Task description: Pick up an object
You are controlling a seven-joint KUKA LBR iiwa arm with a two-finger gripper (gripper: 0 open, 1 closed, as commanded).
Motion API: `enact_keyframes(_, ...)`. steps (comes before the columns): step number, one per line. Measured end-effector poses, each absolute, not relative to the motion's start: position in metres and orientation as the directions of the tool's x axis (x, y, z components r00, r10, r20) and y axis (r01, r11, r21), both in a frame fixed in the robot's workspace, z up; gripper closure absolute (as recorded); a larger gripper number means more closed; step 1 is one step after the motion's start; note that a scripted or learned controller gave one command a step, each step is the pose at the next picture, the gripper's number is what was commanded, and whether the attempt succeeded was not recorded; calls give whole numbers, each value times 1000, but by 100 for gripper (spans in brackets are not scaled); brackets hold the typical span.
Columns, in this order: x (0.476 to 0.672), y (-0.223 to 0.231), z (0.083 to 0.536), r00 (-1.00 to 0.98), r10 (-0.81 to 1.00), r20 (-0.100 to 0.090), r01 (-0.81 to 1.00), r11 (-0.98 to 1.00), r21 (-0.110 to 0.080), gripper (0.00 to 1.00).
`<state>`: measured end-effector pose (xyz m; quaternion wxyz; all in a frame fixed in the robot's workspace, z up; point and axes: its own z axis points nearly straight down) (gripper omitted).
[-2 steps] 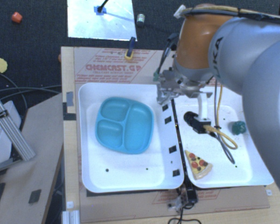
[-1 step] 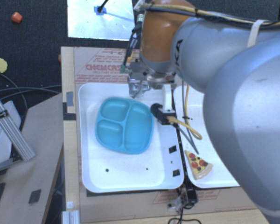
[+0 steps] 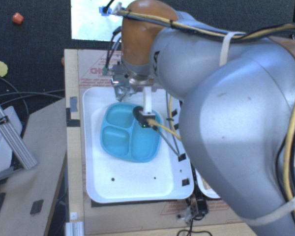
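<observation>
Blue divided plate (image 3: pixel 128 137): one item, lying flat on the floor of the white bin (image 3: pixel 137 188) and toward its far half, apart from the near wall. The plate has three compartments, all facing up. No other loose item is seen in this bin; two small dark spots mark its bare floor near the front.

The tool (image 3: pixel 122 93) is positioned low over the far rim of the plate, at the bin's far edge. This placement is judged to suit a rim grasp, as the raised rim is the only thin part that a flat plate presents. Whether the tool is wide or narrow cannot be told from this view, and nothing is seen held in it. Contact with the rim cannot be confirmed.

The arm (image 3: pixel 236 122), one in number, spans the right of the view and covers the table (image 3: pixel 73 181) on that side.

Off the table, on the dark floor, lie one orange ball (image 3: pixel 17 18) and one yellow ball (image 3: pixel 0 69), well apart from the bin.
</observation>
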<state>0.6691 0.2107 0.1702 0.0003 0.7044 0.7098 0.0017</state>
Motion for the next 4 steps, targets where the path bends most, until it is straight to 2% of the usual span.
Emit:
enact_keyframes(1,582,209,227,-3,1000,3,1000,3,0,100)
enact_keyframes(2,484,210,233,-6,1000,1,1000,6,-2,100)
enact_keyframes(3,488,202,462,-5,1000,9,1000,5,20,100)
enact_keyframes(4,498,213,371,-1,1000,-2,1000,1,-6,100)
